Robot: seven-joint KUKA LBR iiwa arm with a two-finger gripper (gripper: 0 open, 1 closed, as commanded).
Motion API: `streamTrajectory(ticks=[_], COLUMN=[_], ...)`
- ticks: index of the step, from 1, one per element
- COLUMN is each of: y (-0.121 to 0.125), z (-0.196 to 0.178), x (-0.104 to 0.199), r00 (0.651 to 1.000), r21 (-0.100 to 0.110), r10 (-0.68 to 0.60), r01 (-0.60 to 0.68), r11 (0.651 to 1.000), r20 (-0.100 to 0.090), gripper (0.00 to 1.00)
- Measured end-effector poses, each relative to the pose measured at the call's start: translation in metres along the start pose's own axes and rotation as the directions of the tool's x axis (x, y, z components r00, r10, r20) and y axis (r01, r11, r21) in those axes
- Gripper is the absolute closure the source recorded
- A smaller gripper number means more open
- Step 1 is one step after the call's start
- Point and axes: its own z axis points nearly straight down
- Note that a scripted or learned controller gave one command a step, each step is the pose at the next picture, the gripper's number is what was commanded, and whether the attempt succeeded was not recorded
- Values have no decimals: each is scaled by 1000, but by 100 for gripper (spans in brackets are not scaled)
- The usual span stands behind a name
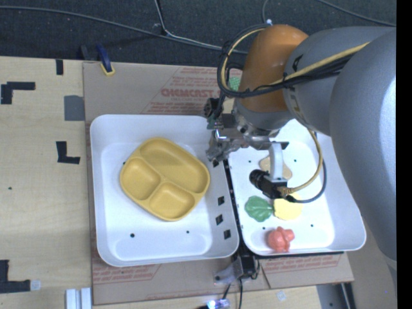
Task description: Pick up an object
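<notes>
My gripper (217,148) hangs over the divider between the two bins, just beside the right edge of a yellow three-compartment plate (165,178) that lies in the left bin (106,172). In the right bin (341,227) lie a green piece (257,208), a yellow piece (288,210) touching it, and a red piece (280,237) near the front wall. A tan piece (283,171) lies partly hidden under the wrist. I see nothing held in the gripper.
The grey arm with its orange band (270,63) covers the back of the right bin. Brown cardboard (148,89) lies under both bins. Cables (161,28) run across the dark floor behind the bench.
</notes>
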Motion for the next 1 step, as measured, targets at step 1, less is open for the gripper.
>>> streamTrajectory(ticks=[1], y=[-3], z=[-5], x=[44], r00=[1000], r21=[-1], r10=[1], r01=[-1], r11=[1000], r20=[1], gripper=[100])
